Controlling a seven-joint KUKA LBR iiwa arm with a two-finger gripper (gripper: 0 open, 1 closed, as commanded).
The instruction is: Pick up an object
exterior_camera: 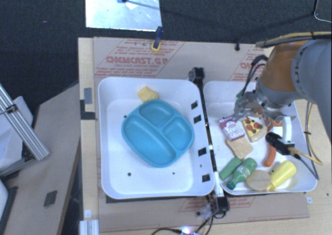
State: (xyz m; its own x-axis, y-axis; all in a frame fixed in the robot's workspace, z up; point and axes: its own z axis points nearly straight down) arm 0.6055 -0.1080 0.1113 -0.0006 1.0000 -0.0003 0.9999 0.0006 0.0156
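My gripper (248,109) hangs low over the back of the right bin (220,91), reaching in from the right. Directly below and in front of it lie a pink packet (233,129) and a pizza slice (253,128), side by side. A tan cracker (239,147) sits just in front of the packet. Further forward are a green bottle (243,172), a green pickle (229,168), a round tan cookie (258,180) and a yellow bottle (282,173). An orange sausage (270,156) lies to the right, partly hidden by the arm.
The left bin (111,171) holds a blue divided plate (157,132) and a small yellow piece (148,93) near its back wall. A black-clipped divider (202,120) separates the two bins. The grey and orange arm (290,73) covers the right bin's far right corner.
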